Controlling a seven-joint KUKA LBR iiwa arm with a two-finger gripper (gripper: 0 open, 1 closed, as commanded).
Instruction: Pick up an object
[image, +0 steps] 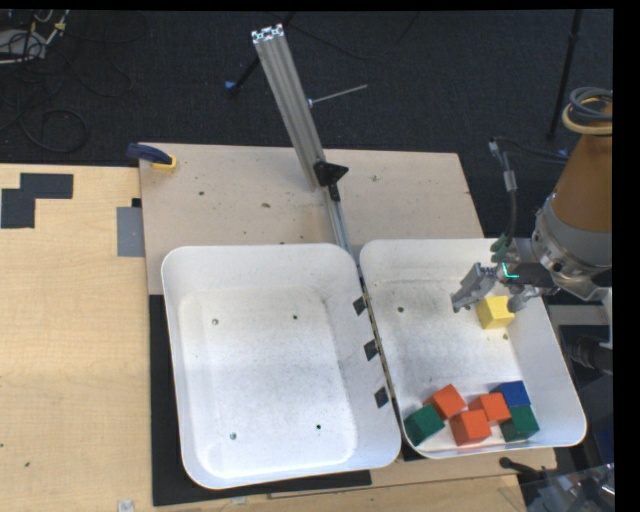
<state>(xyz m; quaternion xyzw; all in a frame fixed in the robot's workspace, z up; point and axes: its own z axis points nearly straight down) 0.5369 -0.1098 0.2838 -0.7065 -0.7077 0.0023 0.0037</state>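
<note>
Beside the spread-open gripper (492, 291) in the right bin (560, 360), near its far right wall, a yellow block (495, 312) is seen, judged light, rigid and best pinched across two flat opposite faces.

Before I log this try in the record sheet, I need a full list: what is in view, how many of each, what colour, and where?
White bins: 2, side by side on the bench; left bin, right bin.
Yellow block: 1, in the right bin near its far right side, just under the gripper.
Orange blocks: 3, in the right bin's near corner.
Green blocks: 2, same cluster, one at its left, one at its right.
Blue block: 1, at the back of that cluster.
Aluminium rail: 1, silver, slanting over the bench behind the bins.
Clamp: 1, blue and yellow, at the bench's far left corner.
Arm: 1, grey with an orange band, from the right.
Gripper: 1, over the yellow block.
</note>
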